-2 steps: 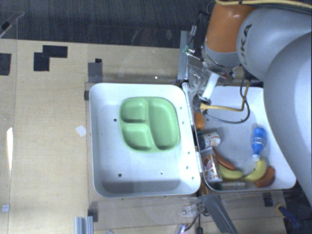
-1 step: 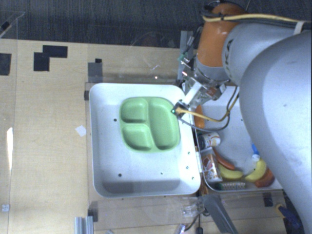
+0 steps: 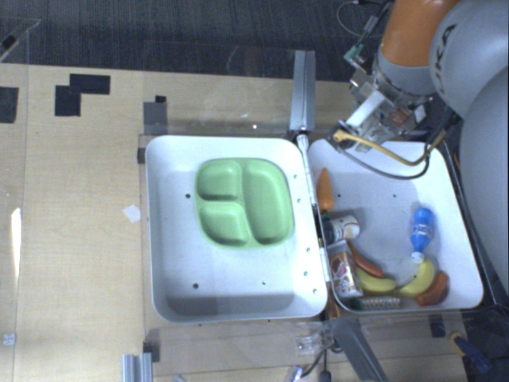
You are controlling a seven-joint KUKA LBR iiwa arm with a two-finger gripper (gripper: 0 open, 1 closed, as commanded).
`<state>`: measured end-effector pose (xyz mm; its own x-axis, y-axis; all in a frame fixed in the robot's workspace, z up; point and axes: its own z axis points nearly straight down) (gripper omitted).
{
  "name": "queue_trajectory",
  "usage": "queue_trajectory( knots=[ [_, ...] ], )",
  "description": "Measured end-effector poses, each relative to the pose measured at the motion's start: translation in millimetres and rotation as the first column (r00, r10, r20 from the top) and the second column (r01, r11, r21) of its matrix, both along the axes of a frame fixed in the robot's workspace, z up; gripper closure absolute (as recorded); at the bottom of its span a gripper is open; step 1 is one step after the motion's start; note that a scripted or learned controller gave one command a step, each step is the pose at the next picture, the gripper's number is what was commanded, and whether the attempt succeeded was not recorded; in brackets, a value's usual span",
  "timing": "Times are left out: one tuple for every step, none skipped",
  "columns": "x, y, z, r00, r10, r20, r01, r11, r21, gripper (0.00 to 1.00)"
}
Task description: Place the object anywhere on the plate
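Since the claw hung over the right bin's back edge, grip state unreadable, it needed one clean pick, likely the carrot, before the green plate.

Two bins side by side on the surface. Left bin: plate near its middle. Right bin: carrot and can along the left wall, bottle right, bananas at the front wall. Arm wrist over the right bin's back edge, behind all items.
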<state>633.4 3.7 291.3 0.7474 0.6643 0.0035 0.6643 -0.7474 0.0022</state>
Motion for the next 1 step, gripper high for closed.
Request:
queue_trajectory(
  knots=[
    [-19.5, 56.3, -107.4, 0.995, 0.099, -0.004, -0.099, 0.995, 0.000, 1.00]
  ],
)
